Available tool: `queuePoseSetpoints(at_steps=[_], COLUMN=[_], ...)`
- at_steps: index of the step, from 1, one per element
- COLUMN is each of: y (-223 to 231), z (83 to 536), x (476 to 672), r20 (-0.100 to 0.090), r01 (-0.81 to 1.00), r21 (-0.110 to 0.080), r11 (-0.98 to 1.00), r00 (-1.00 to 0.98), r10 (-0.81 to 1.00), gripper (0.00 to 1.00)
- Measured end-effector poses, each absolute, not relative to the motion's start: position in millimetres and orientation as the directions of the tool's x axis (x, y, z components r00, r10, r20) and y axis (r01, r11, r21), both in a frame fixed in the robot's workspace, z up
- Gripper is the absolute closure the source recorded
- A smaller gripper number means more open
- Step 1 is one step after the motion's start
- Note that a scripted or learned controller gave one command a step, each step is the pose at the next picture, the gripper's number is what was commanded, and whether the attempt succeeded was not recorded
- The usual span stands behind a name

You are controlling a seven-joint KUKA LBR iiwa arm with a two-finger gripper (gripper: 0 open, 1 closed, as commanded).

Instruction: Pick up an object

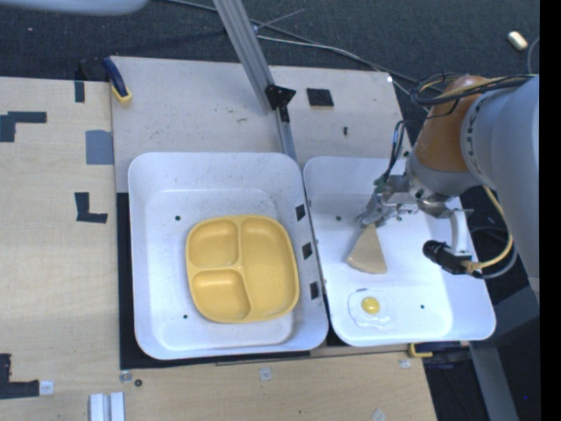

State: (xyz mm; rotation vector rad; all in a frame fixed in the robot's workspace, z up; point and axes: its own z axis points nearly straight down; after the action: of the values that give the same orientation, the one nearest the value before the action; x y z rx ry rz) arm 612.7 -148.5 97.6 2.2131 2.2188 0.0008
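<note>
A tan wedge-shaped piece (368, 254) lies in the middle of the right bin (438, 323). A toy fried egg (370, 308) with a yellow yolk rests nearer the front of the same bin. My gripper (376, 215) hangs at the wedge's upper tip, its dark fingers pointing down-left, seemingly touching or just over that tip. The grey arm with its orange band (447, 143) comes in from the right above the bin.
The left bin (153, 191) holds a yellow three-compartment plate (242, 268). A metal pole (250, 46) slants down to the gap between the bins. Cables (465, 261) loop at the right bin's right side.
</note>
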Motion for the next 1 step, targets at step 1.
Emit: queuePoseSetpoints(at_steps=[1], y=[-138.6], z=[153.8], x=[617.3], r20=[0.000], r01=[1.000], r21=[0.004], r11=[0.002], r00=[-0.002], r10=[1.000], gripper=[1.00])
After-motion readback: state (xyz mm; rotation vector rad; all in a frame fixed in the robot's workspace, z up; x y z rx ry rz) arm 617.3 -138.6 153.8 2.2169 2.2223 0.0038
